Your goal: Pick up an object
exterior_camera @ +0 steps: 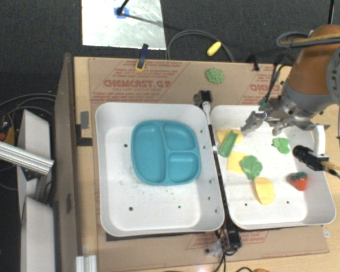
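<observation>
My gripper (263, 127) hangs over the back of the right bin (323, 208), fingers spread and open with nothing between them. In that bin lie a green oblong piece (228, 143), a yellow wedge (234, 162), a green broccoli-like piece (251, 166), a yellow rounded piece (264, 191), a small green leafy piece (281, 145) and a red piece with a green top (298, 181). The leafy piece lies just in front and to the right of the gripper. The green oblong piece sits to its front left.
The left bin (113, 208) holds a blue divided plate (165, 152). Behind the bins, a green knobbly thing (215, 75) lies on the cardboard and a yellow thing (213, 49) on the dark mat. The grey arm (314, 78) comes in from the upper right.
</observation>
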### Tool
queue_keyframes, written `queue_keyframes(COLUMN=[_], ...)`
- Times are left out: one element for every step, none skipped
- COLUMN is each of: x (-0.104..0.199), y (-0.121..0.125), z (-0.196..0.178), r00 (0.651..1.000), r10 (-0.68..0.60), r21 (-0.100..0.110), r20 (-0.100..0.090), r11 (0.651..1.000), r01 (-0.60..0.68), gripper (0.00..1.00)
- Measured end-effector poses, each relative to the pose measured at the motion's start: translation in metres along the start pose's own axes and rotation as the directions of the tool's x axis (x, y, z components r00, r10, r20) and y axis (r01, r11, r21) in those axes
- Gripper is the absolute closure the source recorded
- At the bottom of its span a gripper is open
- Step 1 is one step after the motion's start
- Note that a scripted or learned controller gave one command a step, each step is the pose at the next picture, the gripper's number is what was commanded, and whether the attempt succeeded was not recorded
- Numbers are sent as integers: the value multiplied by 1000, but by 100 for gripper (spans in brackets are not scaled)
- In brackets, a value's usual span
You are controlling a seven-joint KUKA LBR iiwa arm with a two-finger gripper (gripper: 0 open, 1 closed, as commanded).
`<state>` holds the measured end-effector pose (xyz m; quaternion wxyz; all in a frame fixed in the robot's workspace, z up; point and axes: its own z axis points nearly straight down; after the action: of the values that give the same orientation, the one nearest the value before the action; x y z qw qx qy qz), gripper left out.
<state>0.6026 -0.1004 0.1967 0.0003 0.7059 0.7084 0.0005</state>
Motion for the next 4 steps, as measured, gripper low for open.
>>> queue_keyframes(x=[-10,-44,-10,-14], y=[-33,-98,-115,-111], z=[-11,46,114,97], r00=[1000,1000,1000,1000], r10=[3,7,2,6], r21=[1,7,-5,-14], r20=[1,-1,4,8], r11=[1000,1000,1000,1000], r01=[-3,-7,-2,-6], gripper=[0,0,0,100])
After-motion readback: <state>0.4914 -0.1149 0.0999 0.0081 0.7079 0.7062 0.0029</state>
